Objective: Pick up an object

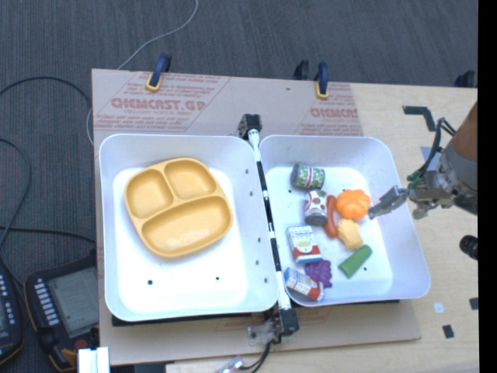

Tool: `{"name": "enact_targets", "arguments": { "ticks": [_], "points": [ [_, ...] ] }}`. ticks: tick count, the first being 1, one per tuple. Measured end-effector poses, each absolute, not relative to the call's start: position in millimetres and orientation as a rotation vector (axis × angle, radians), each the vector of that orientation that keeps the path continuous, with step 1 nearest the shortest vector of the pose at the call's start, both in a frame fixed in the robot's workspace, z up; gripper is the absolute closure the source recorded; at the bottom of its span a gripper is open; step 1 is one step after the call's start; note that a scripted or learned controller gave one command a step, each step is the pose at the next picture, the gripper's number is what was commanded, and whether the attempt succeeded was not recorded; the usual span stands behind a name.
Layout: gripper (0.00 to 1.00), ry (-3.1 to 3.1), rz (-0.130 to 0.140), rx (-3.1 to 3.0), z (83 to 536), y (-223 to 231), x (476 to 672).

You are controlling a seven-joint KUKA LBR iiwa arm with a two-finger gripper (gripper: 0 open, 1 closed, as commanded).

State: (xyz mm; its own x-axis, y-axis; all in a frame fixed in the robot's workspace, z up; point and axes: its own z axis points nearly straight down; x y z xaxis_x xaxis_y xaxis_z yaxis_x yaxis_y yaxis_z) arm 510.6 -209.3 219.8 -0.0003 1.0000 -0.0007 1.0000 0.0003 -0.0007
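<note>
The pincer [386, 202] (its grip state cannot be told) hangs low over the right bin [404, 243], beside the orange pepper [354, 202], probably to grasp it.

You see a dark grey carpet [326, 22] under everything, lit evenly. On it stands a pale wooden bench [435, 317], its top partly covered by a brown sheet [233, 99] printed with red lettering. Two clamps [159, 70] with yellow handles grip the sheet's far edge. A thin white cable [167, 33] curls across the carpet, black cables [23, 169] loop at the left, and a pendant [66, 298] lies at the lower left.
</note>
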Motion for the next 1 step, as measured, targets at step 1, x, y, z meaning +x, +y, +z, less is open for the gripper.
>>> {"name": "enact_targets", "arguments": {
  "ticks": [1],
  "points": [
    [0.0,-2.227,-0.005,-2.224,87.6,-196.1,520.5]
  ]
}}
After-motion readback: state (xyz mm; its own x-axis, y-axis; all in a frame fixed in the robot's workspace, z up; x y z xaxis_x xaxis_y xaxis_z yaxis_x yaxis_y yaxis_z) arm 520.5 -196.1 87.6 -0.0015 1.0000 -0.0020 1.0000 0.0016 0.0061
